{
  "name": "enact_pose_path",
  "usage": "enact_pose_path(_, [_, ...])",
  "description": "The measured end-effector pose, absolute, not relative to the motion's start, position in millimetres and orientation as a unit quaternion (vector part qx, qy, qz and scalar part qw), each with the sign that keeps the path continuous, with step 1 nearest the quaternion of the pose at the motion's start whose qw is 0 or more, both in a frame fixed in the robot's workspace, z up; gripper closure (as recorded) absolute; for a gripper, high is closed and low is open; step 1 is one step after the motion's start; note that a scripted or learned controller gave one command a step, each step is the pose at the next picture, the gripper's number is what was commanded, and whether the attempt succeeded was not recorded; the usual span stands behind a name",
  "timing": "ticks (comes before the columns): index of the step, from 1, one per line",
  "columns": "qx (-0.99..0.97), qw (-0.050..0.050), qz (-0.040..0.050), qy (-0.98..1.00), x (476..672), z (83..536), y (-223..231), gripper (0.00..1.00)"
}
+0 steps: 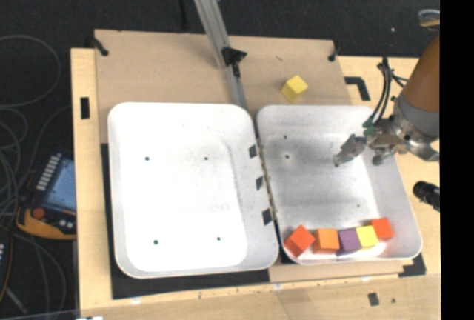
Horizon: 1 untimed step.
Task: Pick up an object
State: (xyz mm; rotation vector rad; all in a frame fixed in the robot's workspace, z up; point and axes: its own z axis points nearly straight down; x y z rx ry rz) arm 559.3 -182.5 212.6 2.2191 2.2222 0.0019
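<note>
Along the near wall of the right bin (318, 118) lies a row of small blocks: a red-orange one (300, 239), an orange one (326, 238), a purple one (348, 239), a yellow one (367, 236) and another red-orange one (382, 228). A yellow block (294, 87) rests on the bench behind the bins. My gripper (346, 153) hovers over the right bin's middle right, well back from the row of blocks, with nothing seen between its fingers.
The left bin (185, 189) sits beside the right one. A slanted metal rail (211, 11) rises from behind the bins. Cables and a handheld pendant (55, 192) lie off the bench at left.
</note>
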Motion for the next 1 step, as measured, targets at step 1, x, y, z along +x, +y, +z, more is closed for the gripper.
enact_pose_path(1, [0.705,-0.004,-0.0018,0.709,515.7,116.6,-114.2,0.00])
